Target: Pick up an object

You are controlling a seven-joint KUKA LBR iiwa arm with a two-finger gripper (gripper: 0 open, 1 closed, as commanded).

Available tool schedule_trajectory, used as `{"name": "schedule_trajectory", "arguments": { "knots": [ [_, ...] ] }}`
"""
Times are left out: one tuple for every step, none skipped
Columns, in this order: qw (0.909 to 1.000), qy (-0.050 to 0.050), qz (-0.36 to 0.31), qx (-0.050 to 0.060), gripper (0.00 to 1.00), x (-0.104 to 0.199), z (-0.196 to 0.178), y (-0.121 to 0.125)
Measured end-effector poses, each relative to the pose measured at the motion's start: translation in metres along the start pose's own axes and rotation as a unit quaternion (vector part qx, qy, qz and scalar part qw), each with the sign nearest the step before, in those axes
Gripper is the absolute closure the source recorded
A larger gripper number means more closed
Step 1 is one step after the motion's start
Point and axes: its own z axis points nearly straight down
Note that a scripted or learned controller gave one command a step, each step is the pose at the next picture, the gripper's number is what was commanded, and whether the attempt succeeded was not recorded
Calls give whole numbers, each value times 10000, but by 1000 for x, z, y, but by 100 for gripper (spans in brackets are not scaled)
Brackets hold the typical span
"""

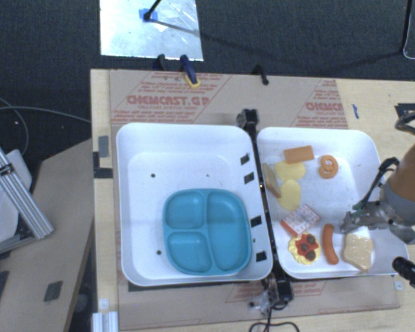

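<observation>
The right bin (363,140) holds several toy foods: an orange block (299,153), a small orange ring (328,166), two pale yellow pieces (289,182), a speckled pink square (302,218), a yellow piece with red topping (304,247), a red sausage (328,244) and a beige bread slice (358,250). My gripper (354,220) hangs low over the bin's right side, just above the bread slice and to the right of the sausage. Nothing shows held in it.
The left bin (138,151) carries a blue divided plate (207,230). A black divider with clips (257,199) runs between the bins. The arm's grey body (408,192) covers the right bin's right wall. Cardboard lies under both bins.
</observation>
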Motion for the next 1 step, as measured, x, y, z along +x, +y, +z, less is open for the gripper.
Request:
{"name": "schedule_trajectory", "arguments": {
  "knots": [
    [10000,0,0,0,100,0,0,0]
  ]
}}
